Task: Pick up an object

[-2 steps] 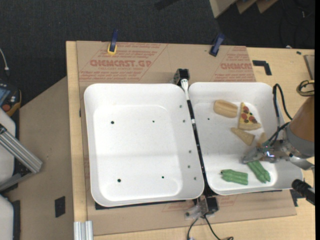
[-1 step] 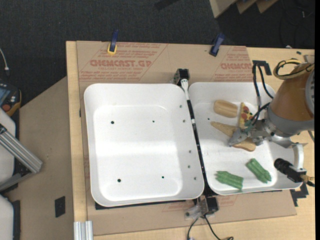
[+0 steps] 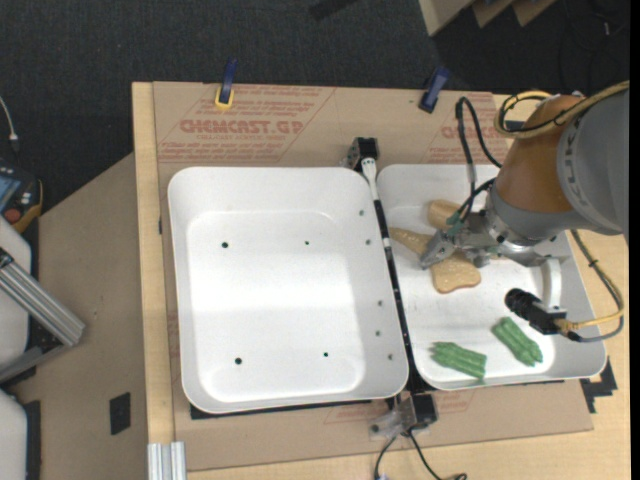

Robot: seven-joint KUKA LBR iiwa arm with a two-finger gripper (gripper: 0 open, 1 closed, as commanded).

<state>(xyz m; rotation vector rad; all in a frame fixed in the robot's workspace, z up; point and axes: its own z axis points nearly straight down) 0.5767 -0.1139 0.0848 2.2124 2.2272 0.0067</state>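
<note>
Gripper (image 3: 440, 251) sits low in the right bin (image 3: 570, 368), right of frame centre, its grey tip down among the tan pieces; can't tell from this angle what it is doing at the tip, the metal blurs into the objects. Going near to far from the bottom of the frame: a green pod-like piece (image 3: 459, 359) lies near the bin's lower edge, a second green piece (image 3: 518, 340) just right of it and a bit higher, both well apart from the tip. Next up, a tan bread-like slice (image 3: 455, 277) rests flat on the bin floor just below the tip, touching or nearly so. Left of the tip a tan stick-like piece (image 3: 406, 239) points toward the divider, and above it another tan chunk (image 3: 443, 212) is partly covered by cables. Left bin (image 3: 200, 268) takes up the middle of the frame. Beyond both, the cardboard sheet (image 3: 260, 118) with blue clips runs across the upper part. Progress: nothing looks lifted, every piece appears to lie on the floor of the bin, so I judge the pick as at the reach-and-close stage at best; the grasp itself and the lift are left.
</note>
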